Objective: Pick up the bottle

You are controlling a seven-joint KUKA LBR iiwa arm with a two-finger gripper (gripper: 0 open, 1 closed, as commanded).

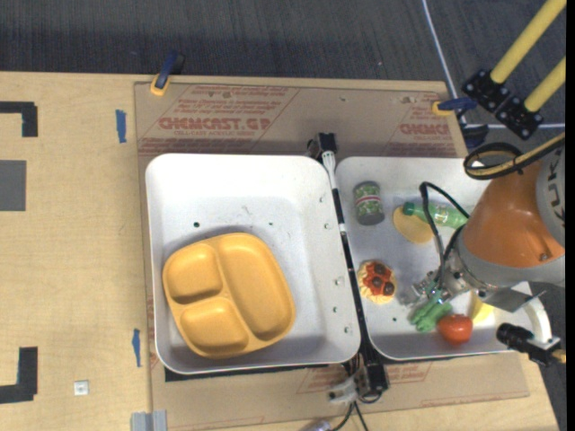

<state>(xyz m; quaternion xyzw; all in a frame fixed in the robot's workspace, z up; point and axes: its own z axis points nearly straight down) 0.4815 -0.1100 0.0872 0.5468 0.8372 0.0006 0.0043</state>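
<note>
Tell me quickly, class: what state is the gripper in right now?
Gripper: low in the right bin, over a green item beside the tomato; open or shut cannot be told. The bottle lies apart, untouched.

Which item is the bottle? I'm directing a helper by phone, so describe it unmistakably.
Go to the right bin, then its far half near the arm. The bottle lies on its side past a flat yellow disc. It alone is clear green and long; the can to its left is short and stands upright.

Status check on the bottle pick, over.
Pincer low in right bin, over green toy beside tomato. Bottle lying at bin's far side, apart from pincer. Black cable crosses it.
</note>
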